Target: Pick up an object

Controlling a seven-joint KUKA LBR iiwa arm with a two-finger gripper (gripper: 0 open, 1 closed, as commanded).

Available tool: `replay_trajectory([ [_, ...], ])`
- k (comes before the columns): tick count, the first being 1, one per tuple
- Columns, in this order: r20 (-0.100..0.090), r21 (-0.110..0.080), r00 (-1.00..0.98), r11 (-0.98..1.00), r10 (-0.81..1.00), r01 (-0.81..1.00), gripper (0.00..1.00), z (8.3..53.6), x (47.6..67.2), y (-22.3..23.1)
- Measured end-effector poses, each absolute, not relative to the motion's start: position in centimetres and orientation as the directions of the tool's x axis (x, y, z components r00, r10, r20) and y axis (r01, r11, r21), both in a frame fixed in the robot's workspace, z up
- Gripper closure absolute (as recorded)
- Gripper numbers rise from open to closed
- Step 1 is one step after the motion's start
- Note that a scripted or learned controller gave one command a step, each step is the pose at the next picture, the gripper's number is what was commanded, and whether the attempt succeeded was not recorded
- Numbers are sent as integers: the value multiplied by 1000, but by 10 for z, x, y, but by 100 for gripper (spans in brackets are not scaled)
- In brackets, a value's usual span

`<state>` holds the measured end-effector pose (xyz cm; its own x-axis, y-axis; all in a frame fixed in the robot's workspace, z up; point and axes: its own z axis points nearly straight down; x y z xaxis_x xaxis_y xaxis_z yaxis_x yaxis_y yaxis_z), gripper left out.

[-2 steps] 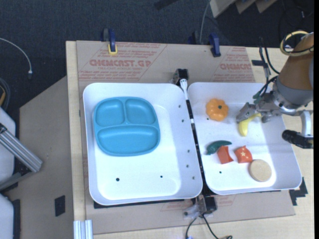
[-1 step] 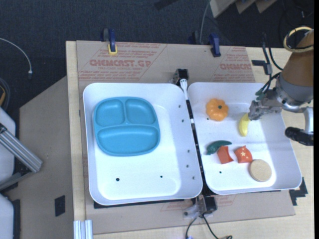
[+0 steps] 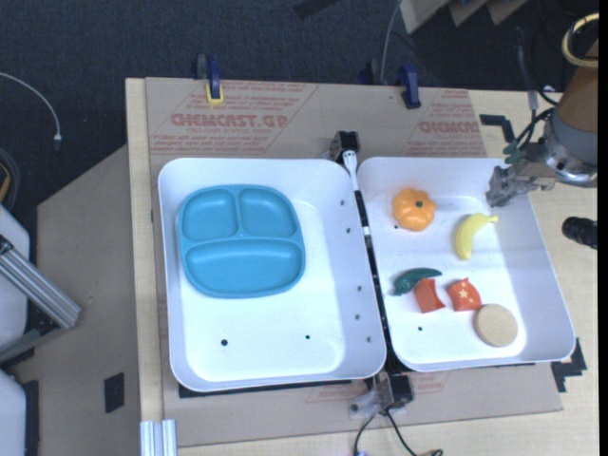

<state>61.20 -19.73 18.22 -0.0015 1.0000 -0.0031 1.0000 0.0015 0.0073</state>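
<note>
A: What is seen on the bench, largest first?

B: Two white bins are set side by side. The left bin (image 3: pixel 271 354) is occupied by a blue divided plate (image 3: pixel 242 239). In the right bin (image 3: pixel 532 345) a small pumpkin (image 3: pixel 414 209), a banana (image 3: pixel 471 234), a tan round disc (image 3: pixel 496 326), a red pepper (image 3: pixel 424 288) and a red block (image 3: pixel 464 294) are spread apart.

A: And the claw?

B: The gripper (image 3: pixel 505 186) is held over the right bin's far right corner, near the banana. Nothing is seen grasped; whether it is released or clenched cannot be told.
</note>
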Motion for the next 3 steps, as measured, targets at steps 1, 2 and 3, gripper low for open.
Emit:
replay_trajectory([
  [1, -3, 7, -1, 1, 1000, 1000, 100, 226, 613, -198],
  [2, 1, -1, -5, 5, 1000, 1000, 100, 222, 623, -138],
  [3, 2, -3, -6, 6, 1000, 1000, 100, 214, 621, -79],
])
